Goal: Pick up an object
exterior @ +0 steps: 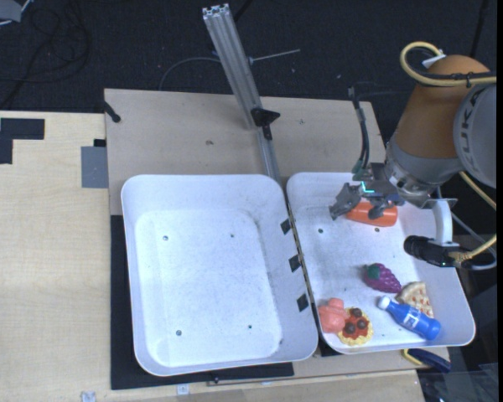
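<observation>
Gripper hangs low in the right shallow white bin, its dark fingers spread beside an orange plastic carrot-like toy; whether they grip it, I cannot tell. Nearer the camera lie purple plastic grapes and a blue bottle.

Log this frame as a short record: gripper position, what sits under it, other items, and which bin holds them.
gripper: gripper low over the right bin's far part
under gripper: orange object, touching or nearly so; a grip cannot be confirmed
other items, right bin: purple grapes, waffle piece, blue bottle, pink toy, round fruit tart
left bin: beside the right bin
</observation>
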Controlling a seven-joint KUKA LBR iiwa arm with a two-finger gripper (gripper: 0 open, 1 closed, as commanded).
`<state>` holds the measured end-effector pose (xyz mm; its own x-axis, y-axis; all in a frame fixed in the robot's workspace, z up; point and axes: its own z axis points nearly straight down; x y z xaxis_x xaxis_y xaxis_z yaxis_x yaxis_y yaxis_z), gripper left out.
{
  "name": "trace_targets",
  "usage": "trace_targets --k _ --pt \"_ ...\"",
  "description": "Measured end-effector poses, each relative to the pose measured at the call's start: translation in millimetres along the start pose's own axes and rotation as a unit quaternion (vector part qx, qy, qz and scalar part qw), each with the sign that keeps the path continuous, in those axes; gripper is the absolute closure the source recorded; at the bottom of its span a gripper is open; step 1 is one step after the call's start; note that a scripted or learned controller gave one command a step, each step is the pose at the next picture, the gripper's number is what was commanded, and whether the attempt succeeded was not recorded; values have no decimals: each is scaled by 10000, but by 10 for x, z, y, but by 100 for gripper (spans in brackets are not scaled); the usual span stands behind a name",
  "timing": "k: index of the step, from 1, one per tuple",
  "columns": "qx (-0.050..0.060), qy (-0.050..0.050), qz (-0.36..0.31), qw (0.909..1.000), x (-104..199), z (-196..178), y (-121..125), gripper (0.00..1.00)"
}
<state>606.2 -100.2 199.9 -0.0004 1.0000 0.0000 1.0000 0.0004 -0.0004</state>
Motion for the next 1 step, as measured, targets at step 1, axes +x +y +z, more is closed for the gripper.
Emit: trace_targets --k 1 --pt "1 0 0 10000 0 1 0 0"
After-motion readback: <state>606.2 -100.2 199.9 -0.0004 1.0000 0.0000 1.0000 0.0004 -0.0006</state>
